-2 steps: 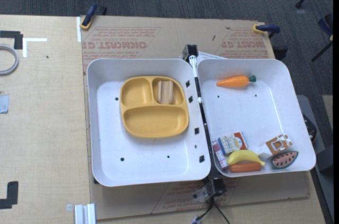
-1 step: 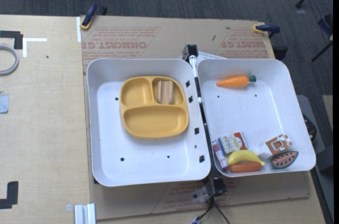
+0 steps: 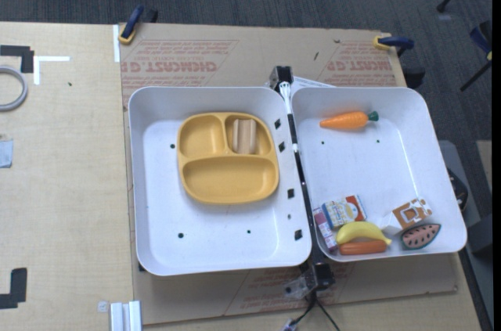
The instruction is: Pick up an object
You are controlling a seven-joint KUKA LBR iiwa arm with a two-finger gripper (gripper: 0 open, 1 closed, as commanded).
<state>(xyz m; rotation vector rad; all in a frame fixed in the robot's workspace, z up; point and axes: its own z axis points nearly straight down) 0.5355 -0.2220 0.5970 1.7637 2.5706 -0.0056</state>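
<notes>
The right bin (image 3: 423, 126) holds an orange toy carrot (image 3: 344, 120) near its far wall. Along its near edge lie a small printed box (image 3: 341, 210), a yellow banana (image 3: 361, 232), a red-orange sausage-like piece (image 3: 363, 247), a small orange-and-white packet (image 3: 412, 213) and a watermelon slice (image 3: 420, 235). In the left bin (image 3: 156, 235) sits a yellow divided plate (image 3: 228, 159), with a tan wooden block (image 3: 244, 135) in its upper right compartment.
Both bins rest on a brown cardboard sheet (image 3: 203, 59) clamped at its far corners by blue-and-yellow clips (image 3: 131, 25). A black clip (image 3: 281, 76) joins the bins at the far side. Bare bench wood with black tape marks lies to the left.
</notes>
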